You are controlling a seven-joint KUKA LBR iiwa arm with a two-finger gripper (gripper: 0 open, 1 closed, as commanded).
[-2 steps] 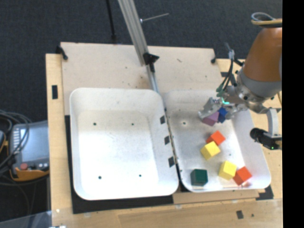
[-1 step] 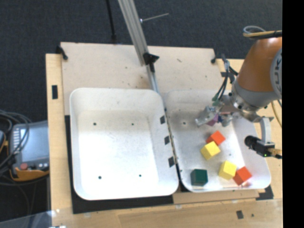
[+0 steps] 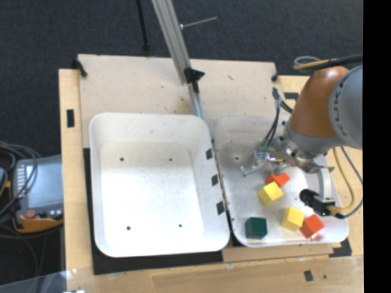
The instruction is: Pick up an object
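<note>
Here the end effector is blurred, grip state unclear, partly hiding the orange block

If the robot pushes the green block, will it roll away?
Probably not. The green block looks like a cube with flat sides, so it would likely slide rather than roll. It sits near the bin's front rim, so a push that way would probably stop there. It looks stiff, not squishy.

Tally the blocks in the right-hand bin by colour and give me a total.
Yellow blocks: 2
Orange-red blocks: 2
Green blocks: 1
Total: 5, all lying in the right bin
</note>
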